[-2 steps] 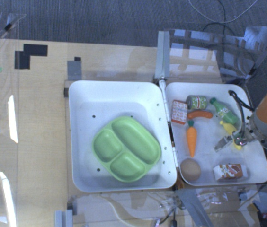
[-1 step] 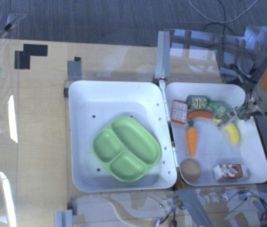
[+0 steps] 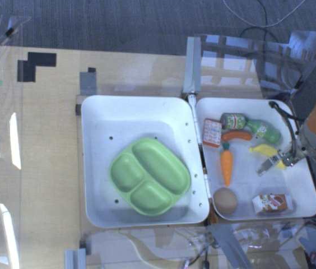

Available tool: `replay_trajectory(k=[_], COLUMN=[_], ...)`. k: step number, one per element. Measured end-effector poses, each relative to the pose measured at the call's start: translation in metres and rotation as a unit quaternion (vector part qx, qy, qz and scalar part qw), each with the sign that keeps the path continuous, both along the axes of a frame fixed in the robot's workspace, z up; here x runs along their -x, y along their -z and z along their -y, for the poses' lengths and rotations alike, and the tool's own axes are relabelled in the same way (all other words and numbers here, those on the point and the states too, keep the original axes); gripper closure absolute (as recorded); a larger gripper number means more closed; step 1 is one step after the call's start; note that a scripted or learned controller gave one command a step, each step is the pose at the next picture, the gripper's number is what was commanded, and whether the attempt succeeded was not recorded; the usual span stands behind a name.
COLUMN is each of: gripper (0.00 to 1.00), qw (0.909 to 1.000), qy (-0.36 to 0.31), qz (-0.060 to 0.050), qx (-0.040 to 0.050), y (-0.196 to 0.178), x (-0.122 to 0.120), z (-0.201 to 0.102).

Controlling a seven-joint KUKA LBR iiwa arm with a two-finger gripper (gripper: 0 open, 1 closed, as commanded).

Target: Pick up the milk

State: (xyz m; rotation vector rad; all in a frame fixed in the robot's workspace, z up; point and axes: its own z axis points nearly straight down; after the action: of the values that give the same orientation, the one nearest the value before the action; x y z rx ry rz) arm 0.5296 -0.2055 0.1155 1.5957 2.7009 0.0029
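Step in hand: reaching for the milk; nothing lifted yet.

My pincer (image 3: 270, 165): hangs low over the right bin (image 3: 310, 209), near its right wall, just below the banana (image 3: 265, 149). Its two fingers stand a little apart with nothing between them; I hold nothing.

Milk carton (image 3: 272, 203): small, lying on its side in the near right corner of the right bin, long axis running left to right, brown-and-red print facing up. It lies nearer the camera than my pincer, almost straight below it in the view, close but not touching. Bare bin floor separates the two.

Neighbours of the milk: a round brown potato (image 3: 225, 200) to its left, apart from it; a carrot (image 3: 227, 164) farther up and left. The bin's near wall and right wall stand close by the carton.

How I judge the step is best done: travel toward the near corner, turn my fingers so they close across the carton's short width, open them wider than that width, and come down centred on it. The near wall leaves little room, so I would keep my fingers clear of the rim on the way down.

Left bin (image 3: 96, 150): carries a green divided plate (image 3: 149, 175); no part in this step.
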Motion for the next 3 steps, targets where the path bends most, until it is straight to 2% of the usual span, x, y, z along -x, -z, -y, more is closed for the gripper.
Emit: replay_trajectory(k=[1,2,3], gripper=[0.0,0.0,0.0], qw=[0.9982,0.9911,0.9874], qy=[-0.06,-0.133,-0.158], qz=[0.007,0.007,0.002], qx=[0.0026,0.0058,0.0015], y=[0.025,0.025,-0.031], x=[0.036,0.036,-0.025], z=[0.0,-0.025,-0.024])
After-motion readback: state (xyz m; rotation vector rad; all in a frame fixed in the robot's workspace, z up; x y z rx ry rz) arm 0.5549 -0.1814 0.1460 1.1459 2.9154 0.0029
